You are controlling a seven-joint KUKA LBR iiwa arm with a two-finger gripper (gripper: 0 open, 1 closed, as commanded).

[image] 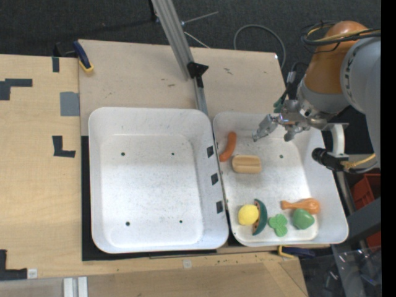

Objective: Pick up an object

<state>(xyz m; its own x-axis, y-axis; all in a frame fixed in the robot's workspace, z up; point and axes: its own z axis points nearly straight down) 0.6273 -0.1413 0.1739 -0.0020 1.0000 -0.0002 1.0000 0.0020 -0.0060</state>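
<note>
We see the hand [276,129] spread open, gripping nothing, over the right bin's [330,193] far end | below it: sausage [228,146], bread roll [246,164], lemon [248,215], green pieces [291,221], carrot [301,205] | left bin [151,178] beside | no writing readable

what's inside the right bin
Inside the right bin: a sausage, a bread roll, a yellow lemon, a dark green pod, two green vegetables, a carrot. The gripper hides a small patch.
</note>
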